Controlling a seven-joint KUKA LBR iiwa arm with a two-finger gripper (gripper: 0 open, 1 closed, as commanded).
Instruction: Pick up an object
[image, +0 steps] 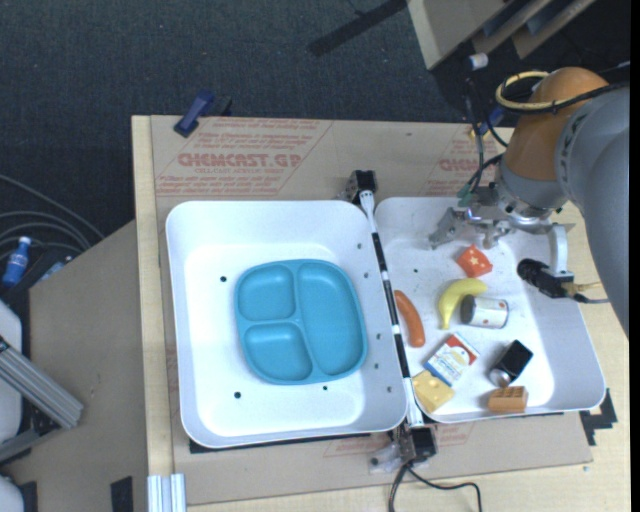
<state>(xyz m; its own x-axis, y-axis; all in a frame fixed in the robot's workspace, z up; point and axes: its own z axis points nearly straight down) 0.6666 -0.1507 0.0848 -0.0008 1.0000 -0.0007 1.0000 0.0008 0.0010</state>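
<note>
Gripper (468, 226) over right bin's (570, 385) far edge, fingers spread, nothing between them | red block (475, 262) just below it | banana (458, 299), can (488, 313) mid-bin | sausage (408, 317) by left wall | carton (451, 359), cheese (432, 391), black box (513, 360), brown block (507, 400) along near edge | blue tray (300, 320) centred in left bin (200, 240)

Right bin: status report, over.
Gripper spread open above right bin, holding nothing. Red piece just below it. Banana crowds close.
</note>
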